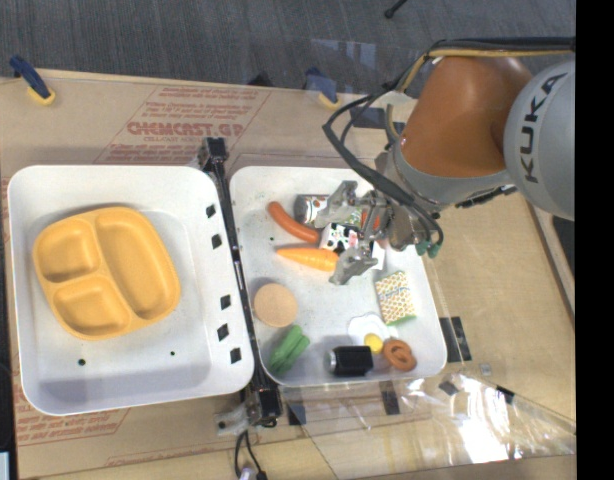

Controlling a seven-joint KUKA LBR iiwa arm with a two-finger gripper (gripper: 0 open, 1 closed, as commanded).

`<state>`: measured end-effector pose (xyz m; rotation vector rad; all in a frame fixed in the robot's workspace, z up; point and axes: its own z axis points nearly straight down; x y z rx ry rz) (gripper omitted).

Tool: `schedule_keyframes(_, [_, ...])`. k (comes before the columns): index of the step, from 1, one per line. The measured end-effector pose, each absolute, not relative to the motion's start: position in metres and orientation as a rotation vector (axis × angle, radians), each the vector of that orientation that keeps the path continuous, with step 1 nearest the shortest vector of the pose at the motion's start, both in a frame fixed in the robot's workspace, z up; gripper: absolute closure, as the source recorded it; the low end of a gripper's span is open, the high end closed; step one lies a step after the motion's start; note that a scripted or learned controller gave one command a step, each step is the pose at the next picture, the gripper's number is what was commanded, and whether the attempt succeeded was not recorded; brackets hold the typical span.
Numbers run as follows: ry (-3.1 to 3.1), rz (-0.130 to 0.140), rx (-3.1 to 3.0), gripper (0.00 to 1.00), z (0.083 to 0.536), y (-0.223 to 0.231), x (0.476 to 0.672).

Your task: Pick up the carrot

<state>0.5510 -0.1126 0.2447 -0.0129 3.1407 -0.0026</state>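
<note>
Carrot point(307, 259) lying flat on floor of right bin point(427, 313), not yet lifted, so grasp and raise both left to do. Gripper point(349, 258) low at carrot's right end, touching or nearly so, with sausage point(290, 222) just above; cannot tell whether claw is open or closed, nor whether anything sits in it.

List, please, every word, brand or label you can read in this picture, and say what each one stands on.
"KUKA": on the grey arm, running down its housing.
"CHEMCAST GP": in red print on the brown sheet covering the bench, behind the left bin.
Smaller red lines above and below that print are too blurred to read.
The small can in the right bin has nothing legible.
</note>
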Motion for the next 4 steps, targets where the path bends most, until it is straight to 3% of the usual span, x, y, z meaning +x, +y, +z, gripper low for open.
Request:
schedule_keyframes(1, [3.140,0.004,-0.238,0.00,0.163,-0.131,0.574])
schedule_keyframes(2, [3.134,0.003,-0.277,0.00,0.088,-0.160,0.579])
schedule_keyframes(3, [3.124,0.000,-0.291,1.00,0.103,-0.157,0.583])
schedule_keyframes(4, [3.135,0.002,-0.004,1.00,0.150,-0.098,0.626])
